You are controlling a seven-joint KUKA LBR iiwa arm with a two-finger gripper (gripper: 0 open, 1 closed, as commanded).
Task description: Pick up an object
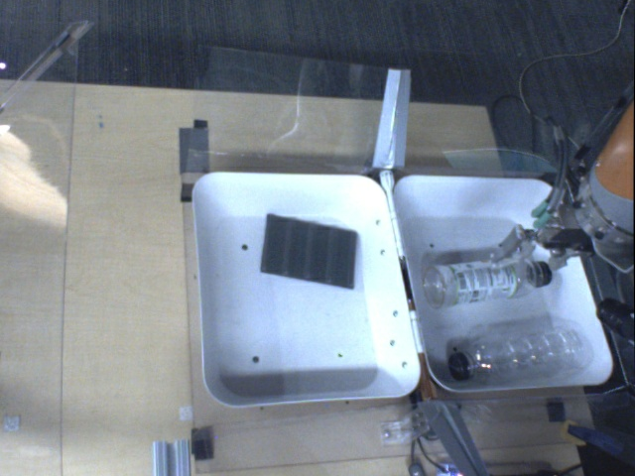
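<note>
Camera view, looking down at a slant on your bench (119, 266): two shallow white bins sit side by side on the pale wood. Your left bin (298, 370) carries one dark ribbed rectangular pad (309, 251), lying flat toward the far half, well apart from the walls. Your right bin (437, 201) carries two clear plastic bottles, both lying on their sides, roughly parallel. The farther bottle (476, 282) has a label around its middle and a dark cap pointing right; the nearer bottle (516, 353) has its dark cap pointing left, close to the near-left corner of that bin.

Your arm (615, 181) reaches in from the right, orange band showing at the frame edge. The gripper (536, 251) is low over the right bin, just beside the cap end of the farther bottle (touching or merely above it, you cannot tell at this angle). Whether the fingers are spread or closed cannot be told: wrist hardware and cabling clutter that spot. Nothing visibly sits between them.

A clear upright divider strip (394, 117) stands at the far junction of the bins.
</note>
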